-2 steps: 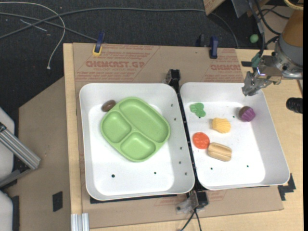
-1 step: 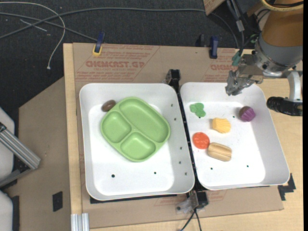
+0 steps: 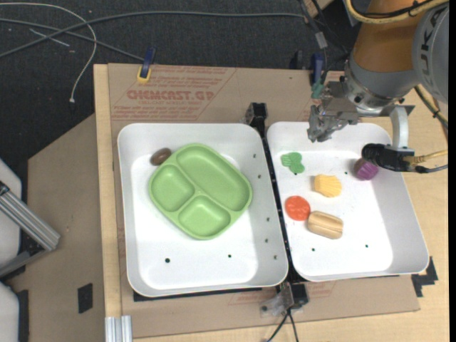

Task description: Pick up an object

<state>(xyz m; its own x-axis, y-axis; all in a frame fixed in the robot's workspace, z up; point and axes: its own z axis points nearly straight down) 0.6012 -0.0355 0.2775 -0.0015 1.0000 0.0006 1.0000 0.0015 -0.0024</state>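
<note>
Gripper (image 3: 322,130) above right bin (image 3: 399,255), near green toy (image 3: 292,163). Finger state impossible to tell. Green tray (image 3: 200,190) in left bin (image 3: 142,262).

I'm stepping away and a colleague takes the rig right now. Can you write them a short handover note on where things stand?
Gripper: above the far edge of the right bin, nothing visibly between its fingers.
Right bin holds a green toy, yellow piece, red-orange round piece, tan bread roll and purple piece.
Left bin holds a green divided plate and a small brown item beside it.
Done: nothing picked yet.
Left: descend, grasp one object, lift. The green toy looks nearest.
</note>
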